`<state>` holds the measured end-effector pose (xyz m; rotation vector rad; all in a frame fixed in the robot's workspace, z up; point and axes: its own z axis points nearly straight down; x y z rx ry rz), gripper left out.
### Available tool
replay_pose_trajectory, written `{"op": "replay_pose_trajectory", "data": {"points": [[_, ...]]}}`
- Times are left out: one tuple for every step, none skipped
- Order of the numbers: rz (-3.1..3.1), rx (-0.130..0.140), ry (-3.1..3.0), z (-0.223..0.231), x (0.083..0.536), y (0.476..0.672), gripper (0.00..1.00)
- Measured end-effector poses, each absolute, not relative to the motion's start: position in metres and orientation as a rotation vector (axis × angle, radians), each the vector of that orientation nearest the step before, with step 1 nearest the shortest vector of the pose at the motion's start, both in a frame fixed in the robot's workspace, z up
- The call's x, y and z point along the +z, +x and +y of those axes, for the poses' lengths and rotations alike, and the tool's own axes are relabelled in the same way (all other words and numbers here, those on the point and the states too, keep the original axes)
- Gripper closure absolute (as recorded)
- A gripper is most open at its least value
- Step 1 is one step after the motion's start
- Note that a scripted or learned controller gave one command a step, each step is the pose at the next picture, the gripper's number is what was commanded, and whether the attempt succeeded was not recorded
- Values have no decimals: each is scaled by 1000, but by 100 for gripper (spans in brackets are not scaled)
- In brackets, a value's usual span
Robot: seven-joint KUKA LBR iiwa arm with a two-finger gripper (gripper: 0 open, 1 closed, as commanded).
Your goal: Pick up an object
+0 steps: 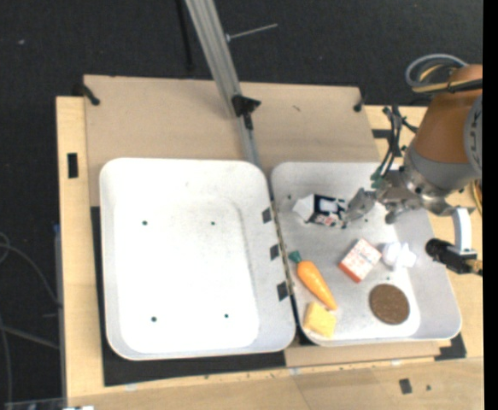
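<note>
The arm enters from 3 o'clock. The claw hangs over the right bin, just beside a crumpled white-and-blue packet at that bin's 10 o'clock; whether it is spread or closed cannot be told. Toward 6 o'clock lie an orange carrot, a yellow block, a red-and-white box and a brown disc.

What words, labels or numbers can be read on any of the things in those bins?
None can be read in the camera view.
White and dark packet, right bin: dark printing, too blurred to read.
Small orange and white box, right bin: colour patches, no legible letters.
Carrot, yellow block, brown disc: no markings visible.
Left bin: dark dots, no text.
</note>
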<state>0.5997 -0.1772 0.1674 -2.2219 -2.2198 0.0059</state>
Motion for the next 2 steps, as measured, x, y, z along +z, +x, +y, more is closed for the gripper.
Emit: {"op": "replay_pose_trajectory", "data": {"points": [[-2218, 7, -2223, -182, 113, 589, 0], [-2217, 5, -2228, -184, 101, 589, 0]]}}
